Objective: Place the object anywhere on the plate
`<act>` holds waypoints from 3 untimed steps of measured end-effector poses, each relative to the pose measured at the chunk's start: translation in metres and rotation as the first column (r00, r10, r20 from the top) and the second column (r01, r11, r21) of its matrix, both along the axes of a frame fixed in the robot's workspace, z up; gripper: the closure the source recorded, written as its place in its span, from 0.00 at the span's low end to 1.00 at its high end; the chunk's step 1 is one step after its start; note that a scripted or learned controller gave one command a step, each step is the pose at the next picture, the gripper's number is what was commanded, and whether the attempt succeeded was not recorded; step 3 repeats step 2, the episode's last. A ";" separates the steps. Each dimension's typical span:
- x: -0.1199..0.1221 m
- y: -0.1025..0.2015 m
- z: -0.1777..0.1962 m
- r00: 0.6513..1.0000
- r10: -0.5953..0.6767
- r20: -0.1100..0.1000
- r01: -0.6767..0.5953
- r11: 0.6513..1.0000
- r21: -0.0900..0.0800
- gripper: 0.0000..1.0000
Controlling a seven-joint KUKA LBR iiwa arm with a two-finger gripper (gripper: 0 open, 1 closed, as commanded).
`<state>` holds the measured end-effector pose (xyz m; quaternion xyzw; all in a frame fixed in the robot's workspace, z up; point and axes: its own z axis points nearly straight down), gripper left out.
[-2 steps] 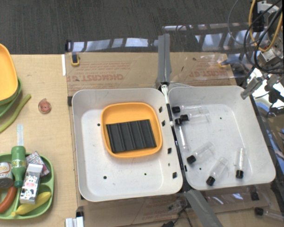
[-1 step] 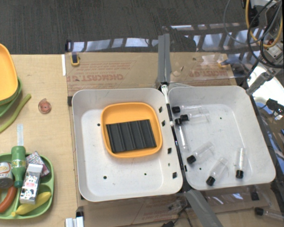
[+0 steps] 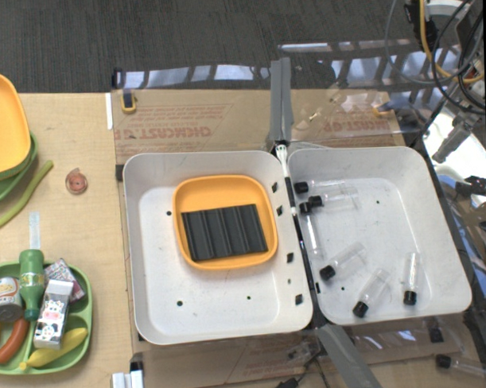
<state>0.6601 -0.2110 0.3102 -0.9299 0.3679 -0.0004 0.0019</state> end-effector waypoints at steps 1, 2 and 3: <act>-0.002 0.001 -0.022 0.917 0.399 0.001 -0.399 0.917 0.000 0.00; 0.000 -0.008 -0.020 0.850 0.527 0.003 -0.527 0.850 -0.001 0.00; 0.000 -0.008 -0.020 0.850 0.527 0.003 -0.527 0.850 -0.001 0.00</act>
